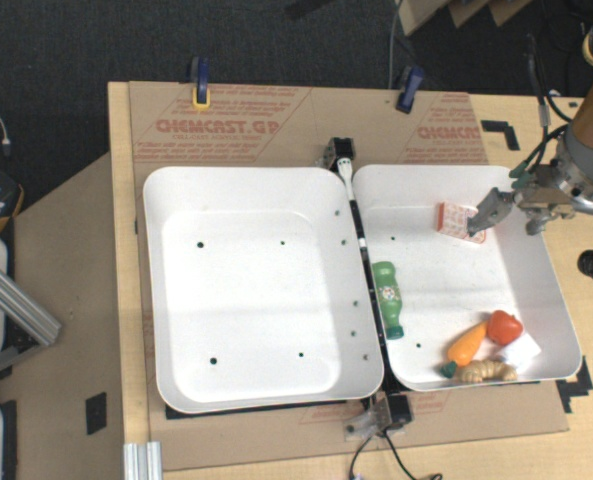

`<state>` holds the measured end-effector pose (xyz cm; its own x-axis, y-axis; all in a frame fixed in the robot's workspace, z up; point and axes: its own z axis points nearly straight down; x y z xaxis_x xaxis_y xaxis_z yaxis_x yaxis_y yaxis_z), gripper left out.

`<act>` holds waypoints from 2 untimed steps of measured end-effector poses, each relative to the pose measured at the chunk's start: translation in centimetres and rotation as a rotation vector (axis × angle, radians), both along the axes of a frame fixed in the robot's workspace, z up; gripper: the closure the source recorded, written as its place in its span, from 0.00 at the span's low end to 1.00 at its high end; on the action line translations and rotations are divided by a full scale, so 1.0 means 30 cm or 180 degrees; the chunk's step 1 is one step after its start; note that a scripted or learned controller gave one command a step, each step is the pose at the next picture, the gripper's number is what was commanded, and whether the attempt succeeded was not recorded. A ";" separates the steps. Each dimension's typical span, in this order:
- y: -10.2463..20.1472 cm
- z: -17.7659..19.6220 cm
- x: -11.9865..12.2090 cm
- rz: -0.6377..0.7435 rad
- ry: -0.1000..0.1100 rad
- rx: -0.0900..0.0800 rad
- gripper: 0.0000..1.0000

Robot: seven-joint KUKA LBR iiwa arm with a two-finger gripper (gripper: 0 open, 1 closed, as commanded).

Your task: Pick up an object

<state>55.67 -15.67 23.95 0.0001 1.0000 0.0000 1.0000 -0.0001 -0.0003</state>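
My gripper (506, 222) hangs over the upper right part of the right bin (426, 183), with its two fingers spread apart and nothing between them. A small red and white box (455, 218) lies just left of the left fingertip (482, 225), close to or touching it. A green bottle (385, 297) rests along the bin's left wall. At the front right corner sit an orange carrot (466, 345), a red tomato (504, 327) and a knobbly beige root (484, 372), with a white card (527, 348) beside them.
The left bin (166, 268) stands beside the right one, separated by a black divider strip (360, 243). Blue clamps (200, 80) hold the cardboard base at the back. Cables trail near the arm at the upper right.
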 end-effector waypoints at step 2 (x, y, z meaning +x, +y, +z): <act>0.000 0.034 0.002 0.0001 -0.0008 -0.0004 0.00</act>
